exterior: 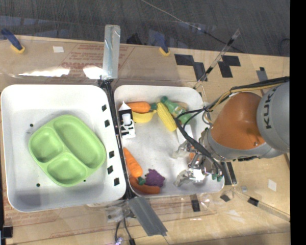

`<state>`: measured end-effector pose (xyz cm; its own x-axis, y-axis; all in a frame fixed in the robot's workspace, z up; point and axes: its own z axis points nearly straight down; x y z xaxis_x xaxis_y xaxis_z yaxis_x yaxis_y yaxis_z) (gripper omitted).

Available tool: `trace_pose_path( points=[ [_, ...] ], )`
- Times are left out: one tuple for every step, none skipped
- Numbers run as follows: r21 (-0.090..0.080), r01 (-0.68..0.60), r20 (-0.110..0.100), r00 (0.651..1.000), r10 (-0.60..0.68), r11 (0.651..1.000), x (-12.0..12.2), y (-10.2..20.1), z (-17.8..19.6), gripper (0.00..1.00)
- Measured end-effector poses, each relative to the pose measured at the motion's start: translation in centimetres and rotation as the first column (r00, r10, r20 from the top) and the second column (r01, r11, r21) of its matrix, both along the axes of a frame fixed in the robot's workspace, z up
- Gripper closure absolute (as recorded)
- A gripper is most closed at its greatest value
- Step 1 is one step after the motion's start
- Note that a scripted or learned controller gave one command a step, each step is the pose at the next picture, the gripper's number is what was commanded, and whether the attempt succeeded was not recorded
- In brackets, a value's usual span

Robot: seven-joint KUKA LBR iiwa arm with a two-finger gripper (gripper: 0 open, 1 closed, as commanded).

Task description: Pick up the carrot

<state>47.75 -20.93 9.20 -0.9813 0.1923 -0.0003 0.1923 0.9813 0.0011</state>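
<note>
An orange carrot (132, 163) lies along the left wall of the right bin (153, 147), pointing toward the near corner. A second orange carrot-like piece (138, 106) with a green end rests at the bin's far wall. My gripper (183, 164) hangs low over the right half of this bin, roughly a hand's width right of the lower carrot. Its two fingers (181, 150) stand apart, open, with only bare bin floor between them. The grey arm with its orange band (235, 126) covers the bin's right edge.
A purple grape bunch (154, 177) and a red-orange piece (146, 189) sit beside the lower carrot's tip. Yellow corn (166, 116), a yellow fruit (143, 117) and a white carton (126, 122) lie at the far side. The left bin holds a green divided plate (66, 149).
</note>
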Motion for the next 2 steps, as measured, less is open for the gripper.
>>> trace_pose_path(
  points=[
    [-0.004,0.032,0.011,0.999,-0.032,0.999,9.1,0.0,9.5,0.0],
    [-0.002,-0.149,0.0,0.989,0.149,0.989,2.7,-0.1,11.2,0.0]
  ],
)
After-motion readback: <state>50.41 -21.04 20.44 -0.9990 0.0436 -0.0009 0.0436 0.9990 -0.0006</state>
